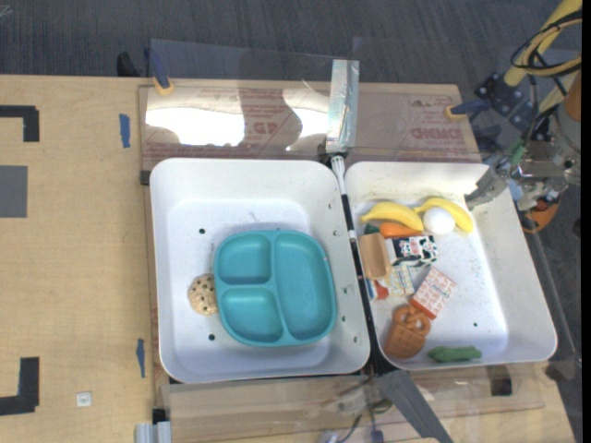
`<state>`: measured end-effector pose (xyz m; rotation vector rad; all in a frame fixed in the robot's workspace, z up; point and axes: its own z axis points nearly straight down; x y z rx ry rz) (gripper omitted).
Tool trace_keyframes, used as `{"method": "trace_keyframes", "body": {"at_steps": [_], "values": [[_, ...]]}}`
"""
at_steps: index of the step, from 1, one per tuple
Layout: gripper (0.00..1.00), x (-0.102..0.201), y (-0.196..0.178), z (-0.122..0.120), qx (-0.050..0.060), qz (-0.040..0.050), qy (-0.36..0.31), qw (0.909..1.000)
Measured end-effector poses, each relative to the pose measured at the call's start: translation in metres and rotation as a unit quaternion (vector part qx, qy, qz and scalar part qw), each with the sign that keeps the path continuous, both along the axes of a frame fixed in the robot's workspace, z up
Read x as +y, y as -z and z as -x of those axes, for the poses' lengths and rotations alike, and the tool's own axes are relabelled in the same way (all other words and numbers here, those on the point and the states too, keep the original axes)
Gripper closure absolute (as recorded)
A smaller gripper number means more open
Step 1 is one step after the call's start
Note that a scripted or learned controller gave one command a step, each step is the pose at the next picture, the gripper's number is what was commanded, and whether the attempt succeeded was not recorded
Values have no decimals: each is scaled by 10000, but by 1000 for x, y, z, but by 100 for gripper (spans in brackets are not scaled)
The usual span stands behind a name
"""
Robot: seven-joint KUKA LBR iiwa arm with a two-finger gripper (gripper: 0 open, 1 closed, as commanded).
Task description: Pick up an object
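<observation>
A green pickle [453, 353] lies at the near edge of the right bin [517, 321], closest to the camera, with a brown pretzel-shaped toy [407, 329] just to its left. The gripper [487, 187] hangs at the far right rim of that bin, its grey metal tip slanting down toward the bin's back corner; whether it is spread or closed cannot be told, and nothing shows in its grasp. Just beside the tip sit a white egg [440, 221] and two bananas [391, 213], the egg touching the right one. Nearer the camera from these are an orange carrot [399, 231], a small milk carton [416, 247], a tan block [373, 256] by the dividing wall, and a red-and-white packet [432, 292]. In the left bin [175, 201] a teal divided plate [274, 286] rests flat, a cookie [202, 293] touching its left edge.
</observation>
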<state>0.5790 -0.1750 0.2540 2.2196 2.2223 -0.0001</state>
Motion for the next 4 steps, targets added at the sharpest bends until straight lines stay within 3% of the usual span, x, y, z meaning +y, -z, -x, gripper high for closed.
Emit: {"method": "trace_keyframes", "body": {"at_steps": [1,2,3,4], "values": [[0,33,78,-19,44,-15,105,9999],[0,70,168,-89,-19,-5,633,9980],[100,70,156,-90,-32,9,623,9981],[0,70,157,-90,-23,9,621,9981]]}}
